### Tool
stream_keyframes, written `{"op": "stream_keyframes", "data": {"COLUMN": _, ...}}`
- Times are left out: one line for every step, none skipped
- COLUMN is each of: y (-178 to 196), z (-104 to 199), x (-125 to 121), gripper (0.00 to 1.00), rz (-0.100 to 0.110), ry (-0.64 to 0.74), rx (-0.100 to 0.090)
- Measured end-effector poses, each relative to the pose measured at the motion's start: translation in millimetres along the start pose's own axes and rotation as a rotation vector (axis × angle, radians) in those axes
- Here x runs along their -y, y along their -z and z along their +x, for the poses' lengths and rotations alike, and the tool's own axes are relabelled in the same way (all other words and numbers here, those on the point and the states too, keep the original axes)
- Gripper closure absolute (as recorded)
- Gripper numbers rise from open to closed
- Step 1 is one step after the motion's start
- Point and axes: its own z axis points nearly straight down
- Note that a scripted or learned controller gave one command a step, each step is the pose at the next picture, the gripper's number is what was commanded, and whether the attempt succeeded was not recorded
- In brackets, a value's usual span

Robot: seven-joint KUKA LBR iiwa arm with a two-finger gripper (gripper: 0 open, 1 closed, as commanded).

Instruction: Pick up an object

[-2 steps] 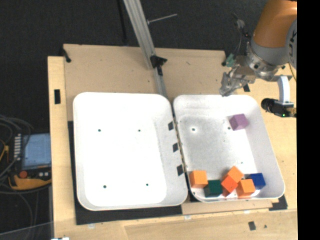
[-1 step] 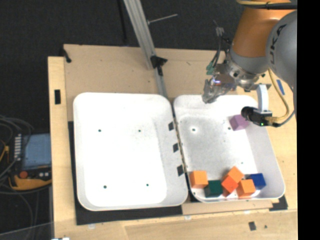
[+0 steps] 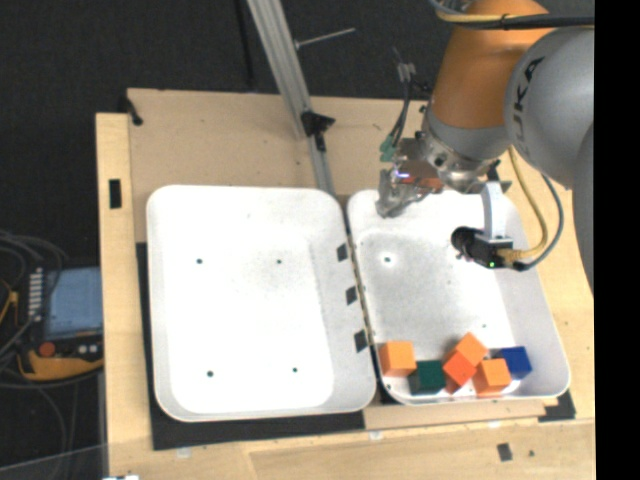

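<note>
Gripper [image 3: 392, 204] hangs at the right bin's [image 3: 520, 298] twelve o'clock rim; whether it's spread, I cannot tell. Blocks [image 3: 455, 364] cluster at six o'clock.

five small blocks sit bunched in the lower right of the frame, along the near edge of the right-hand bin [image 3: 520, 298]. furthest left is an orange cube [image 3: 399, 356], standing a little apart and lying flat. just to its right is a dark green block [image 3: 430, 376], low against the bin's rim. beside that comes an orange-red cube [image 3: 462, 359], turned so a corner points up the frame, touching or very nearly touching the green one. next is another orange cube [image 3: 492, 376], tucked close against it on the right. last is a blue cube [image 3: 515, 361], at the right end of the row, touching the orange one beside it.
</note>
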Motion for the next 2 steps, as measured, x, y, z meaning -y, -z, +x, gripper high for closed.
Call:
{"op": "stream_keyframes", "data": {"y": -8, "z": 59, "x": 17, "gripper": 1.00, "rz": 0.001, "ry": 0.000, "rx": 0.000}}
{"op": "stream_keyframes", "data": {"y": -12, "z": 113, "x": 34, "gripper": 1.00, "rz": 0.002, "ry": 0.001, "rx": 0.000}}
